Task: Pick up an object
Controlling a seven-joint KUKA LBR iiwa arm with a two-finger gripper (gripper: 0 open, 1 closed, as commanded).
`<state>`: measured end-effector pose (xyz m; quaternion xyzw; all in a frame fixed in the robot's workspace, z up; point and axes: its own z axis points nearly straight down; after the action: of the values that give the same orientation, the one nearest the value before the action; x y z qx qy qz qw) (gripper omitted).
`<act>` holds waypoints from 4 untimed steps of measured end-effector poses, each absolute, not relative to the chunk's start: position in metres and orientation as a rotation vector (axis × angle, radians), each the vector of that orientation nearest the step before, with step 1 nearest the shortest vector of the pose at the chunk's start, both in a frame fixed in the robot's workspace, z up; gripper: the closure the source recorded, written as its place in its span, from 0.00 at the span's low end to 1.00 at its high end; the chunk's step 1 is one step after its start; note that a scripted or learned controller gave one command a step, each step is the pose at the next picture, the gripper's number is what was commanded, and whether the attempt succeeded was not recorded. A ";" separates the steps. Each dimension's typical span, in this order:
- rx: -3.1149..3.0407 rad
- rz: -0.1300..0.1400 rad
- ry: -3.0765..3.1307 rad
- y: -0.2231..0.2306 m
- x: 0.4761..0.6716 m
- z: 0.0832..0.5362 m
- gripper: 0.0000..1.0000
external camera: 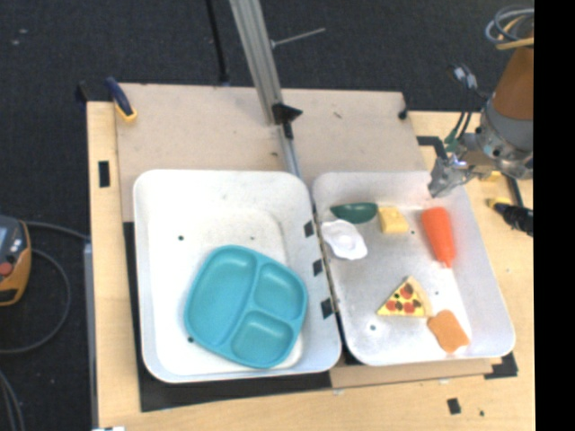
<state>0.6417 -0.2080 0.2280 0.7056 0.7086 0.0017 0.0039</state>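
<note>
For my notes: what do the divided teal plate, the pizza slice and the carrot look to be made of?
Divided teal plate: likely molded plastic with a smooth, slightly satin finish, one even color and rounded compartment ridges. Pizza slice: probably a plastic or rubber toy, with flat yellow and red patches that look printed or molded. Carrot: likely toy plastic, uniform orange and smooth, though foam or rubber cannot be ruled out.

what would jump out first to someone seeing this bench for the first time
The turquoise divided plate stands out most, lying alone in the left bin. Next comes the cluster of toy food in the right bin: an orange carrot near the far right side, a pizza slice nearer the front. The gripper hangs over that bin's far right corner, just above the carrot.
</note>
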 end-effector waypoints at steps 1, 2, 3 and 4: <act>2.213 0.003 2.228 -0.148 0.626 0.236 1.00; 2.213 0.003 2.230 -0.094 0.611 0.247 1.00; 2.214 0.002 2.229 -0.050 0.605 0.244 1.00; 2.213 0.003 2.230 -0.001 0.584 0.253 1.00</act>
<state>0.5844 -0.0009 0.2532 0.7044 0.7098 0.0011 -0.0004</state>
